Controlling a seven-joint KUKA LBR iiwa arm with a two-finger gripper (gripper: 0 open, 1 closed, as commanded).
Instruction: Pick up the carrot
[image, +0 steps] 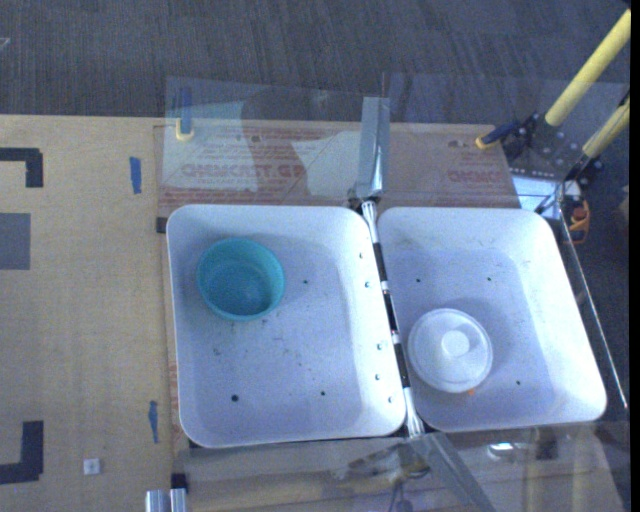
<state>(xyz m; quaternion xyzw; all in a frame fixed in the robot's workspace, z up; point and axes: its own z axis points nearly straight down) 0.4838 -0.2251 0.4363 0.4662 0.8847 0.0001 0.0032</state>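
Observation:
A white round lidded container (452, 348) sits upside-down-looking in the right bin (520, 250), near its front left. A small orange sliver (470, 392) peeks out at the container's front edge; it may be the carrot, mostly hidden under the container.
A teal bowl (240, 278) stands upright in the left bin (300, 390), toward its back left. A clear plastic panel (280, 150) rises behind both bins. Yellow rods with a black clamp (545, 140) stand at the back right.

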